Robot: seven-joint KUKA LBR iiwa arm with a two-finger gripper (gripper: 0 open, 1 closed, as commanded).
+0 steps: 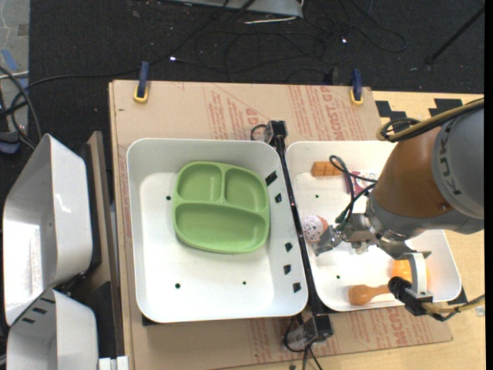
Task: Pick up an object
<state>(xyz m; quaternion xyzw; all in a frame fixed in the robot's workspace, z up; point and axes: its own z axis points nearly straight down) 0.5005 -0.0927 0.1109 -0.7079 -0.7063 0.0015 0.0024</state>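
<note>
Camera view: gripper (pixel 326 240) low in right bin (pixel 439 293), near its left wall, just beside a small pale pinkish ball (pixel 313 226); can't tell jaw state, arm body blocks it. Orange block (pixel 324 169) sits at bin's far left corner, orange-brown wooden piece (pixel 371 292) near front edge. Left bin (pixel 154 291) holds green divided plate (pixel 222 206), flat, approx centre.

— What is the surface (pixel 231 106)?
— Brown printed board, perhaps cardboard, clamped along its far edge.
— And directly on it?
— Two white bins: the right bin (pixel 451 247) under the fingers, the left bin (pixel 154 230) beside it.
</note>
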